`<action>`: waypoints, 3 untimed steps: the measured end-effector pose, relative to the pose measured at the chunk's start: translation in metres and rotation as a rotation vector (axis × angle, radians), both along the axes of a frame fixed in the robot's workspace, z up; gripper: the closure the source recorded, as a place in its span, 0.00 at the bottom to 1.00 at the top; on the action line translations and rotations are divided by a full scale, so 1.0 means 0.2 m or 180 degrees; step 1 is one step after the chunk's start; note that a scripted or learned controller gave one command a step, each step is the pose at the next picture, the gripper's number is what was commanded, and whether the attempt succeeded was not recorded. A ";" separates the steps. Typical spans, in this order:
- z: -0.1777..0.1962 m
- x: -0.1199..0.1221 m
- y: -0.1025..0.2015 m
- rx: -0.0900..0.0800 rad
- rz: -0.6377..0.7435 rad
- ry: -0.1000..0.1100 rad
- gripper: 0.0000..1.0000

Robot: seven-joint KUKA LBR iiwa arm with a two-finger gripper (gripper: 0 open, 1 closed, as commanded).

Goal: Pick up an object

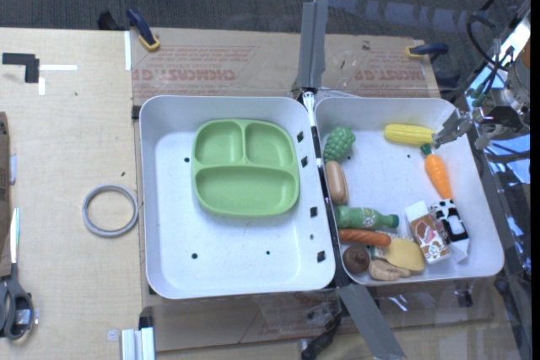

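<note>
On the bench (67, 139), the right-hand bin (488, 206) holds toy food. The hand (445, 131), grip state indiscernible, hovers beside the corn cob (408, 133), likely light, rigid and slick; best pinched across its middle.

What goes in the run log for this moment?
pincer: over right bin, at corn cob's right end | carrot: just below | green tray: left bin

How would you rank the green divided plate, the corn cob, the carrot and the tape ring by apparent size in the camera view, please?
1. green divided plate
2. tape ring
3. corn cob and carrot: too alike to rank.
</note>
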State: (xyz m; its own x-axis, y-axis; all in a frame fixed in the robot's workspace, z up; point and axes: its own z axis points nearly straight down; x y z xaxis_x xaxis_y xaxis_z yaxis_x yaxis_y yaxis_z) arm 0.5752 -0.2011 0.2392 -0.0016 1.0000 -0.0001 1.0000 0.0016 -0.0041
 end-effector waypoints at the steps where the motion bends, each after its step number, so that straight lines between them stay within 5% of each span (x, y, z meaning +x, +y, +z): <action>1: -0.61 -0.06 -0.07 0.0007 -0.0146 -0.0020 0.00; 2: -0.66 0.11 -0.05 -0.0011 -0.0165 -0.0106 0.00; 3: -0.59 0.12 -0.09 -0.0068 -0.0164 -0.0145 1.00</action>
State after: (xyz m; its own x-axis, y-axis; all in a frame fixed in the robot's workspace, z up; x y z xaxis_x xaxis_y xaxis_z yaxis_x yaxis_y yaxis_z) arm 0.5993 -0.2190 0.1215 0.0503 0.9985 -0.0203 0.9979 -0.0494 0.0418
